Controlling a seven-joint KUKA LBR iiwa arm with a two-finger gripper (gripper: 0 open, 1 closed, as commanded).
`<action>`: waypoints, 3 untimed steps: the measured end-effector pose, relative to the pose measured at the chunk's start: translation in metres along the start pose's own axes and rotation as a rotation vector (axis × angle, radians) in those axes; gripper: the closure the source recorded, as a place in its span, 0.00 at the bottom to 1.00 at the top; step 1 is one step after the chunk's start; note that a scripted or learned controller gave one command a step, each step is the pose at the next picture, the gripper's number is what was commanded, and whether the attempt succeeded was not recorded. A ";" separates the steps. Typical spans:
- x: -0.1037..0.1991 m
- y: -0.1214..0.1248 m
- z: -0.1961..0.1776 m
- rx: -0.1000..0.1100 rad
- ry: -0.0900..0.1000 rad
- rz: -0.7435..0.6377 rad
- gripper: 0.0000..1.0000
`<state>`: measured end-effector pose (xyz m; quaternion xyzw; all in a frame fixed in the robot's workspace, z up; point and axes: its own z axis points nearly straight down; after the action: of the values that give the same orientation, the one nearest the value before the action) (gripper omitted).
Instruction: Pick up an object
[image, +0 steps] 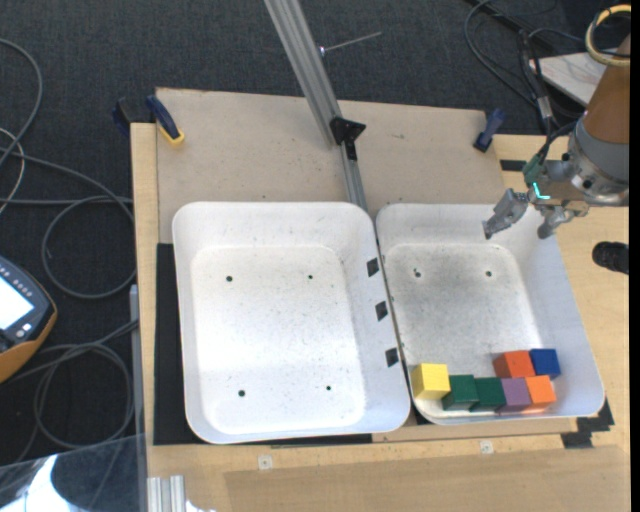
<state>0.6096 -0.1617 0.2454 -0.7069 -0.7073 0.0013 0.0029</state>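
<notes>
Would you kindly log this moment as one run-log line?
gripper: open, holding nothing, above right bin far edge | blocks: clustered at near edge, untouched | pick: not yet done

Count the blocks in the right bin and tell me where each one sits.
6, all along the right bin's near edge: yellow block, green block, purple block, orange block, red block, blue block. More may be hidden.

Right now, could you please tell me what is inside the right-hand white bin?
The right-hand shallow white bin holds coloured blocks huddled along its near edge: yellow, two green, purple, red, blue, orange. Anything beneath them is covered.
</notes>
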 end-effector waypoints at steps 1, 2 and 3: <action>0.000 0.001 -0.003 -0.005 -0.001 -0.001 0.00; -0.009 -0.001 0.045 0.000 -0.001 0.001 0.00; -0.018 0.001 0.093 0.000 -0.001 0.001 0.00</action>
<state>0.6100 -0.1792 0.1519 -0.7074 -0.7068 0.0018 0.0027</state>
